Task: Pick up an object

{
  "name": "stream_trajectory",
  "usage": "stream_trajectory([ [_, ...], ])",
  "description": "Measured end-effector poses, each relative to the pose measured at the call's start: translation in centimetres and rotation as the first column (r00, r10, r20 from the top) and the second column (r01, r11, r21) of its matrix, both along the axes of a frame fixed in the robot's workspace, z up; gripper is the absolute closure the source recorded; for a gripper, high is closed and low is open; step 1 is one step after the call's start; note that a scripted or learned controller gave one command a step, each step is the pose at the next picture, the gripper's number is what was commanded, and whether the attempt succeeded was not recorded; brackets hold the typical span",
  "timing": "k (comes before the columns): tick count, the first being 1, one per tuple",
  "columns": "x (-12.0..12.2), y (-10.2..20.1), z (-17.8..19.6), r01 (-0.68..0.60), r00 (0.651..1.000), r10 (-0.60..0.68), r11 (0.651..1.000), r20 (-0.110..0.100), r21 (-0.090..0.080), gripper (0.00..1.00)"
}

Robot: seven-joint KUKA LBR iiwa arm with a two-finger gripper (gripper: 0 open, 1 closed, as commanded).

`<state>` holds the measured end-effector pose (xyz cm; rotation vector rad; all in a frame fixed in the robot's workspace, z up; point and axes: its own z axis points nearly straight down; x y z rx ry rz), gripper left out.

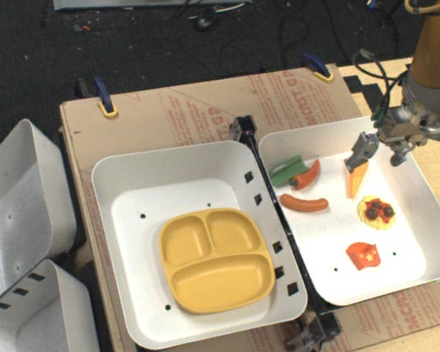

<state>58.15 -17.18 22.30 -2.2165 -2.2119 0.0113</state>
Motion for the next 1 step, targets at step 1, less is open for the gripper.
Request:
stream_trajectory([
  [1, 0.27, 0.04, 0.68, -0.003, 1.000, 0.003, 1.000, 0.012, -0.002, 0.00],
])
